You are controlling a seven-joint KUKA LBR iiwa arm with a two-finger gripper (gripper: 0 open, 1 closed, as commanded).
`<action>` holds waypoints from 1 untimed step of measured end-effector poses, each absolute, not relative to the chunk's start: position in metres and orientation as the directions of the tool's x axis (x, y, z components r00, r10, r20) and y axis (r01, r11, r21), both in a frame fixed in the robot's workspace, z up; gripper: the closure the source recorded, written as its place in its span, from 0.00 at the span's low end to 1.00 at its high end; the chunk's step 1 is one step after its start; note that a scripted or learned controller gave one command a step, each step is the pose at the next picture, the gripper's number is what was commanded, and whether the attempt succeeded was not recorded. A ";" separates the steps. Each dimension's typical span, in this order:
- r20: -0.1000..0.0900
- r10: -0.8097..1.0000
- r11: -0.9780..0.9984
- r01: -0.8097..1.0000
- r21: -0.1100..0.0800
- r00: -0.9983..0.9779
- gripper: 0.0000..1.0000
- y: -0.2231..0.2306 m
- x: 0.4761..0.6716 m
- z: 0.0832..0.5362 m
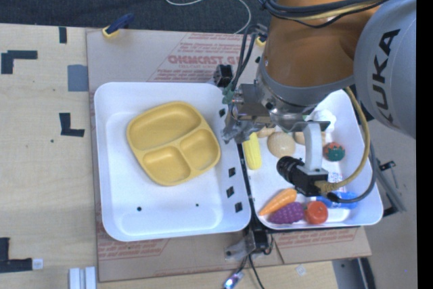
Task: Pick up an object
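**A:** First entry, far left?

**B:** One left bin (108,166), white and shallow, on the tabletop (40,145). It contains one yellow divided plate (174,143) with three compartments, lying flat near the middle.

**A:** And where the bins meet?

**B:** One end effector (238,124), low over the two inner rims. I cannot tell how far open it is, as the grey-and-orange arm (318,30) covers it from above. Nor can I tell what it holds, if anything. The nearest thing is the corn cob (253,153), yellow, lying along the left wall of the right bin (338,112), its upper end just beside the end effector. Whether they touch cannot be told.

**A:** What else is in that bin?

**B:** There is a pale egg-shaped piece (281,143) just beside the corn cob. An orange carrot (279,200), purple grapes (288,214) and a red tomato (316,212) lie close together along the near edge. A red-and-green piece (333,151) sits toward the right.
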State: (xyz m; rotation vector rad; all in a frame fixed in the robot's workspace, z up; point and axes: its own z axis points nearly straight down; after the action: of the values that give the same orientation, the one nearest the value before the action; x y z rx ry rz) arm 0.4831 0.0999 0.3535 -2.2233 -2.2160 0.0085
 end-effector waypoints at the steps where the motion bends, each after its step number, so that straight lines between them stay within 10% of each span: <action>1: -0.002 1.000 -0.006 1.000 -0.005 0.006 1.00 0.038 0.483 0.335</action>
State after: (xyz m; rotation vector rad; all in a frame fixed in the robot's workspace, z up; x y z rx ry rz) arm 0.4831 0.0382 0.3351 -2.2265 -2.2141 0.0076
